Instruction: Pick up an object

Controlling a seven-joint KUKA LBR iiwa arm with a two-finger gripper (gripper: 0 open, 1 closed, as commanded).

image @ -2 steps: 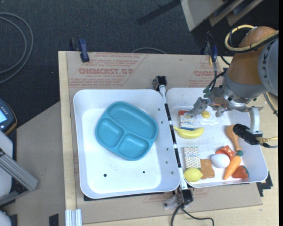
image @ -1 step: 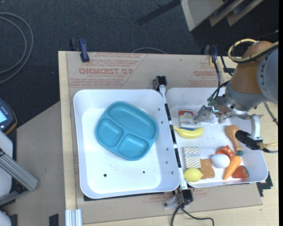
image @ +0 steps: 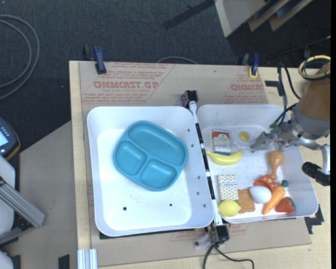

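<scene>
Here, the grey two-finger gripper (image: 261, 142) is seen spread and empty at right of frame, hovering near the small round yellow toy (image: 243, 137) in the right shallow white bin (image: 239, 113), presumably lined up for grasping.

The desk (image: 157, 86) was a pale board printed with reddish lettering, held at its far edge by two blue clamps, one (image: 98, 59) near the far left corner and another (image: 254, 64) toward the far right. Around it lay dark grey carpet (image: 131, 26), with a thin cable (image: 21, 37) looping beyond the far left corner. Light-coloured furniture (image: 257, 16) stood past the far right corner. The lighting was even.
</scene>
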